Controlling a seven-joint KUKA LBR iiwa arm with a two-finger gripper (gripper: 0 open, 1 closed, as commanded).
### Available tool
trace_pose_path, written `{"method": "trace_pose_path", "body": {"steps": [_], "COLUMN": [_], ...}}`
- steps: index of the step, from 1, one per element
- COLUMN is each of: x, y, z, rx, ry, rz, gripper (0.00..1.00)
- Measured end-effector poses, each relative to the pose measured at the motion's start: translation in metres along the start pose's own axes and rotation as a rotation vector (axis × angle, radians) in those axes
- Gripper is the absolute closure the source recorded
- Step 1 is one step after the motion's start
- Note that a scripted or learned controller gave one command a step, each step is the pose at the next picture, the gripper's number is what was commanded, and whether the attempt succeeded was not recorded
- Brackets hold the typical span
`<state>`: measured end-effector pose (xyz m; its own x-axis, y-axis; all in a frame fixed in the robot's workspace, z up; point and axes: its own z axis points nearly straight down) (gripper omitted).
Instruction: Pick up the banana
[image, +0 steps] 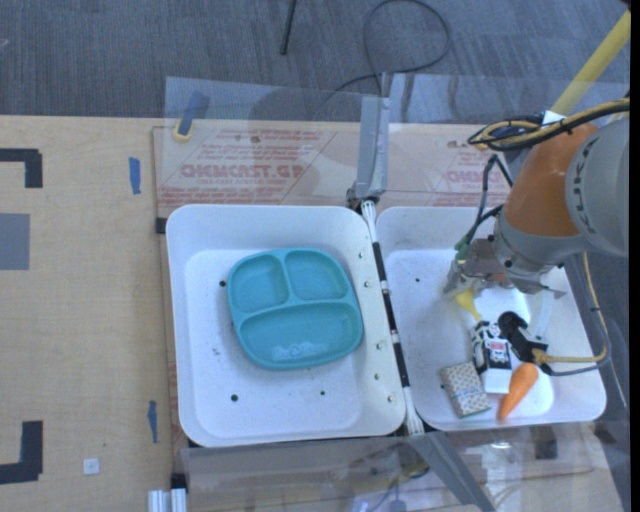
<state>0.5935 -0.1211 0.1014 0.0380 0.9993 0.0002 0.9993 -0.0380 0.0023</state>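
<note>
Wooden worktop (80, 330) carries two white bins. Small yellow banana (466, 300) lies in right-hand white bin (430, 250), directly under end effector (478, 283); end effector state cannot tell. Lift not yet done.

Grey arm (590, 190) reaching in from right, orange band above wrist, claw (475, 285) pointed down

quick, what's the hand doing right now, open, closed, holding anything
Hand: low in the right bin, right over the banana; open or closed cannot be told from this view.
</note>
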Motion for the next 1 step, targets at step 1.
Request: {"method": "trace_pose_path", "body": {"steps": [1], "x": [0.0733], "y": [-0.0041], "z": [-0.0835], "rx": [0.001], "ry": [0.0], "rz": [-0.012], "gripper": [1.0]}}
